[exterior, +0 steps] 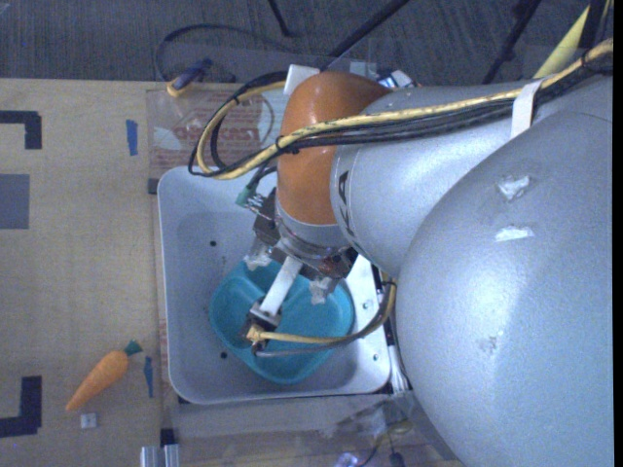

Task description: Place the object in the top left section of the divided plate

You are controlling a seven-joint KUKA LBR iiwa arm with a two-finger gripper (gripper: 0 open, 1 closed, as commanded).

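A teal divided plate [230,311] lies in the near half of the white bin [190,224]. My gripper [292,278] hangs low over the plate's middle, below the orange wrist band [316,154]. The wrist and arm cover the plate's right and far parts, and I see nothing held. An orange toy carrot [97,378] with a green top lies on the wooden bench [78,261], outside the bin and to the left of its near left corner.
The grey arm [487,261] covers the right side of the view. A clear plastic sheet [200,129] lies behind the bin. Blue tape strips [131,136] and black corner marks [24,129] are on the bench, with a small grey piece [88,420] near the carrot.
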